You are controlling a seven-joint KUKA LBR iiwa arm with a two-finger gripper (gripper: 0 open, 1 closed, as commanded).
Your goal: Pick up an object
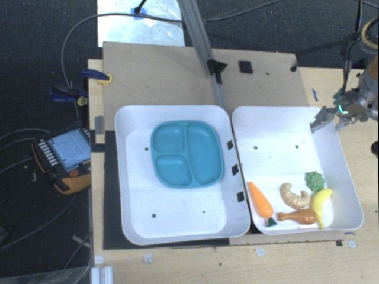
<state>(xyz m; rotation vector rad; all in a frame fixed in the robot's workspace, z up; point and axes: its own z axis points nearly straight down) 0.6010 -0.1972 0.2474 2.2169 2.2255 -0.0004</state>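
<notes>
Nothing is picked up yet. The claw point(324, 120) hangs over the far right edge of the right bin point(278, 129), and I cannot tell if it grips anything. Below it, well apart, lie the toy carrot point(259, 200), chicken drumstick point(298, 217) and banana point(320, 205).

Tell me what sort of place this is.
Probably a robot test bench in a lab: two white bins, toy food such as a carrot and banana, and loose cables on dark carpet.
</notes>
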